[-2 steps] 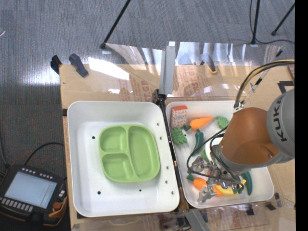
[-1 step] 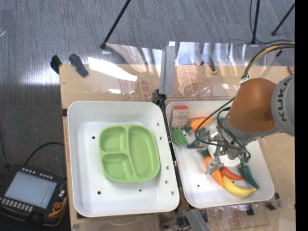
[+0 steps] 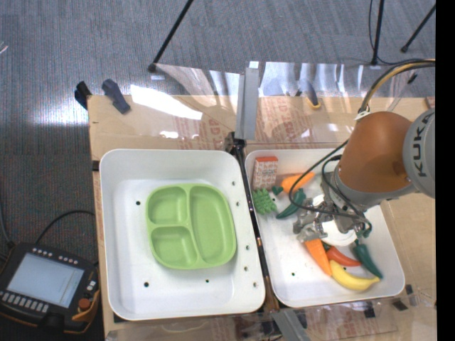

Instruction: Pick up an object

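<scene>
The right bin (image 3: 291, 286) holds several toy foods. A small orange-and-white carton (image 3: 266, 170) stands at its far left, with a green spiky toy (image 3: 265, 202) just in front of it. An orange carrot with a green top (image 3: 294, 183) lies beside them. Near the bin's front lie another orange carrot (image 3: 319, 256), a red pepper (image 3: 345, 257), a yellow banana (image 3: 352, 280) and a dark green piece (image 3: 368, 259). My gripper (image 3: 318, 222) hangs low over the bin's middle, right above the carrot and pepper. The orange wrist band hides much of it.
In the left bin (image 3: 121, 183) rests a light green divided plate (image 3: 190, 225). A metal divider post (image 3: 245, 105) rises between the bins at the back. A teach pendant (image 3: 46, 284) lies on the floor at the lower left.
</scene>
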